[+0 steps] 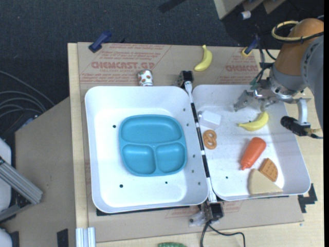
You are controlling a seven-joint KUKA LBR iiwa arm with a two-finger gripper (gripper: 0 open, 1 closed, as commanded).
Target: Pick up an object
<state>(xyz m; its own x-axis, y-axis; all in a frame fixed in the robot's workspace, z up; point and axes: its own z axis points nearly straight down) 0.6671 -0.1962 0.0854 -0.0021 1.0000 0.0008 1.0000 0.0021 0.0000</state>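
Observation:
The right bin point(294, 156) holds a white block point(209, 119), a pretzel point(209, 139), a yellow banana point(255, 122), an orange carrot point(252, 153), a waffle-like wedge point(268, 169) and a beige slice point(262, 184). My gripper point(254, 102) hangs over the far part of this bin, just beyond the banana. Its fingers are spread open, with nothing between them.
In the left bin point(97, 138) lies a blue divided plate point(152, 144). On the board behind the bins are a second banana point(204, 59), a small patterned cup point(145, 77) and a blue clip point(99, 41). Clamps sit along the seam between the bins.

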